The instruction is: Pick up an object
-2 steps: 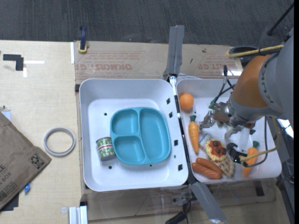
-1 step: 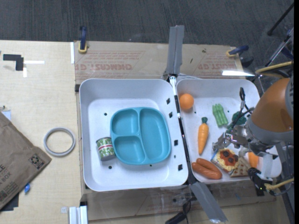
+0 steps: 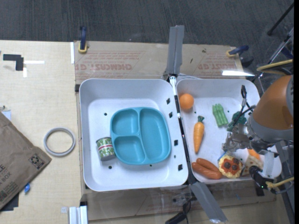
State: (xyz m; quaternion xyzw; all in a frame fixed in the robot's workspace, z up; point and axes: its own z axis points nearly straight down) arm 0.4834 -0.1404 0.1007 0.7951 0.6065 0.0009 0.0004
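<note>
You see the bench [image 3: 37,92] carrying two shallow white bins side by side. The left bin [image 3: 93,97] holds a teal three-compartment plate [image 3: 140,136] lying flat near its centre. A small can with a green-and-white label [image 3: 105,148] lies on its side, touching the plate's left edge.

The arm [image 3: 275,111] reaches in from the right and hangs over the right side of the right bin [image 3: 210,88]. Its gripper [image 3: 236,141] points down into that bin, just above the lower right group of toys. The fingers are dark and blurred against the wrist hardware, so you cannot tell how they stand, and no object is visibly held between them.

In the right bin, locate the toy carrot [image 3: 198,134] lying lengthwise left of centre, its green top pointing away from you. An orange fruit [image 3: 186,101] sits near the upper left corner, apart from the carrot. A green bundle resembling asparagus [image 3: 219,115] lies to the right of the carrot's top. Two sausages [image 3: 206,168] lie along the near wall. A pizza slice [image 3: 230,165] sits just to their right, directly below the gripper.

Outside the bins, a roll of tape [image 3: 59,141] rests on the bench to the left.
</note>
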